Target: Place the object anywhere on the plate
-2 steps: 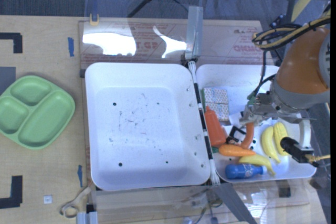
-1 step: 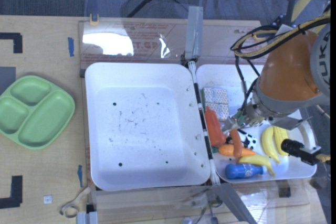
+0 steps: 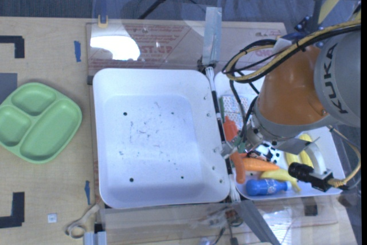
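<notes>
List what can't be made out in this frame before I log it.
- Gripper: the arm's orange band and wrist cover it from above, so its state and any hold are unreadable.
- Right bin: the arm hides most of it; the carrot, blue bottle and banana are partly seen.
- Black-and-white item: too small to identify.
- Green plate: fully visible, nothing on it.

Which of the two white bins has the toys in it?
The right bin, under the arm: it holds an orange carrot, a blue bottle and a yellow banana.
</notes>
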You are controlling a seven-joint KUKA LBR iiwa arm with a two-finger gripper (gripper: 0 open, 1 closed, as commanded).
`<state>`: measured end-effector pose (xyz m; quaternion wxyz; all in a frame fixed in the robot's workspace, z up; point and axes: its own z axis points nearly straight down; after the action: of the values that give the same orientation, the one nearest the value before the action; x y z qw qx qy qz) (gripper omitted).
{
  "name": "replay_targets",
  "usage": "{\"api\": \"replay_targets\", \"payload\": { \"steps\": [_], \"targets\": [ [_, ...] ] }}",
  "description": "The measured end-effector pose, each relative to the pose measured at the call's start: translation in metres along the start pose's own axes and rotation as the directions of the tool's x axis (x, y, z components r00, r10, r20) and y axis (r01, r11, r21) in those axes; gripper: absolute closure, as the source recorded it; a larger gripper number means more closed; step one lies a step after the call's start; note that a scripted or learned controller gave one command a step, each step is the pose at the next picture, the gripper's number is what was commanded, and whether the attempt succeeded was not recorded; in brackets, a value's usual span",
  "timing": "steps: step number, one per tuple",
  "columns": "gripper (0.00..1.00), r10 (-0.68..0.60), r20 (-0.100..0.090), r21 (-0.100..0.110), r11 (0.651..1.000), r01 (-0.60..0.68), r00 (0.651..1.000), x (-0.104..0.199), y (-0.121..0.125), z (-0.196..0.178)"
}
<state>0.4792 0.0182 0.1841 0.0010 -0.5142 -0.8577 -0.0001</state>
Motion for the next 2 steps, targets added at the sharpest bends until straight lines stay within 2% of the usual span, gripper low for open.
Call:
{"api": "replay_targets", "payload": {
  "steps": [1,2],
  "targets": [
    [1.00,0.008,0.016,-0.041,0.999,-0.007,1.000,0.024,0.030,0.030],
    [1.00,0.036,0.002,-0.003,0.999,-0.036,0.999,0.035,0.168,0.051]
  ]
}}
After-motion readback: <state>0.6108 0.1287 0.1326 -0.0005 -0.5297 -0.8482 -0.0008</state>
